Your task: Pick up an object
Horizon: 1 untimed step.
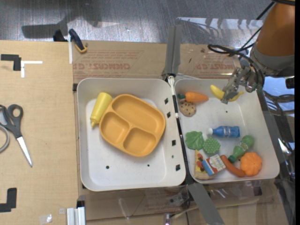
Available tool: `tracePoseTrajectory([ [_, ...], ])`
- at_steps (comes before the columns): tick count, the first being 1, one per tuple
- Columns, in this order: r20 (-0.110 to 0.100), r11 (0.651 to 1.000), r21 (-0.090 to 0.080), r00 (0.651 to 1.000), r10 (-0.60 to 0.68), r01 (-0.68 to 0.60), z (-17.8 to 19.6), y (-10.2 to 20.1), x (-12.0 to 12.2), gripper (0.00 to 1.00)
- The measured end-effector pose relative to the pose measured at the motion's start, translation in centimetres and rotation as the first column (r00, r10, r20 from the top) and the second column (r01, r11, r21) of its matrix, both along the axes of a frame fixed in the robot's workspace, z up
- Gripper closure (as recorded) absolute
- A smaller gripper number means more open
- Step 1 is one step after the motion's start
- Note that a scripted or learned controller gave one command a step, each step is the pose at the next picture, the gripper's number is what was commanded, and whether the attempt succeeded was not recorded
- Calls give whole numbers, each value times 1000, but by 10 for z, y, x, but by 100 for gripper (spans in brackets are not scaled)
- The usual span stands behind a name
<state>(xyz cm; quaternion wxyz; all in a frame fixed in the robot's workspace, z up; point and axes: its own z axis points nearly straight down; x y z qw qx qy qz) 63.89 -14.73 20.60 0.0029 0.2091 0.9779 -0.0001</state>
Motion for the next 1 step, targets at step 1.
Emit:
tracePoseTrajectory([
  [1, -2, 992, 1, 992, -125, 125, 42, 61, -14, 100],
])
